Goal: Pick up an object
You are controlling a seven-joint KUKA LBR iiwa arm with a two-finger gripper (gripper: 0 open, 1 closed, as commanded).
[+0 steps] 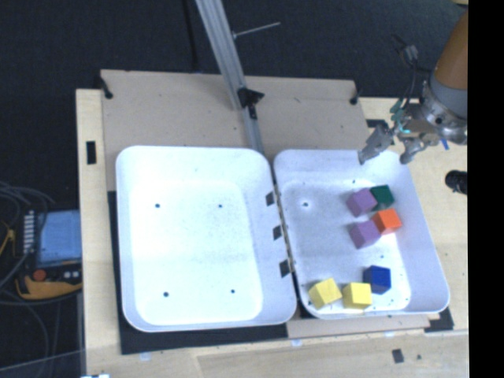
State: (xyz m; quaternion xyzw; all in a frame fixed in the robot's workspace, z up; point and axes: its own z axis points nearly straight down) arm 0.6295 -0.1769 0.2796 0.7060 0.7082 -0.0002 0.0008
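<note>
The right bin (pixel 315 172) holds several small blocks: two purple ones (pixel 362 202) (pixel 365 233), a green one (pixel 383 194), an orange one (pixel 387 221), a blue one (pixel 378 278) and two yellow ones (pixel 324 293) (pixel 357 294). My gripper (pixel 390 149) hangs above the bin's far right corner, beyond the green block, open, with nothing between its fingers.
The left bin (pixel 126 235) lies beside the right one. A slanted metal pole (pixel 228 53) rises from behind the seam between the bins. A blue device and cables (pixel 55 242) sit off the bench's left edge.
</note>
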